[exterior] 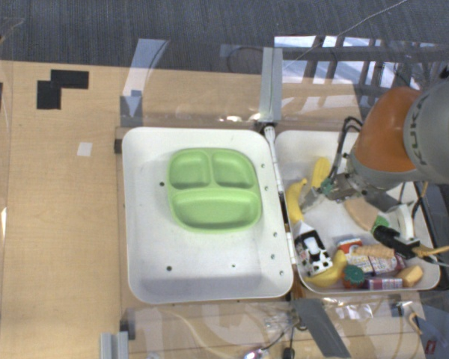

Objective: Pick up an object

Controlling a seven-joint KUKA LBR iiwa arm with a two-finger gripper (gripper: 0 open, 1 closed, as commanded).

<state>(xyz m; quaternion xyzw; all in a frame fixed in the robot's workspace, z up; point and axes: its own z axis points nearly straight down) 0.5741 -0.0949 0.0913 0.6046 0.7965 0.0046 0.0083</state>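
Arm reaches in from the right, gripper low in the right bin, just beside a yellow banana-like piece at the bin's left wall. Can't tell the gripper's state. More clutter along the near edge: small bottle, yellow items. Left bin holds a green divided plate.

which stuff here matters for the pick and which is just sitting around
In play: gripper, low in the right bin; the yellow banana beside it; the other small items heaped along that bin's near edge, such as the black and white box.

Lying about: green divided plate in the left bin; black patches on the bench.
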